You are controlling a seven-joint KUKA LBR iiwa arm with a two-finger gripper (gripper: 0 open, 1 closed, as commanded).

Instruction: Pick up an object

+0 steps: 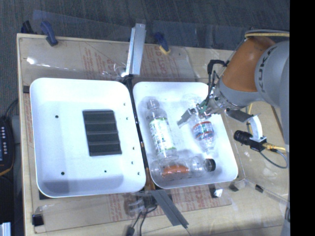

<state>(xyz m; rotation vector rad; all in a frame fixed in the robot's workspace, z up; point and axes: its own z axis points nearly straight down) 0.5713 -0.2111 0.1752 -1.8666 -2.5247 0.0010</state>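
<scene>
Right bin (226,154) held three clear plastic bottles: one with a white-green label (160,131) lying lengthwise at left, one with a red-blue label (204,132) at right, one with an orange label and black cap (183,167) lying across the front wall, touching the first. Gripper (196,113) hung just over the red-blue bottle's top end; grip state unclear. Left bin (49,132) carried a dark ribbed rectangular block (102,132). Bins were smooth, white and shallow.
</scene>
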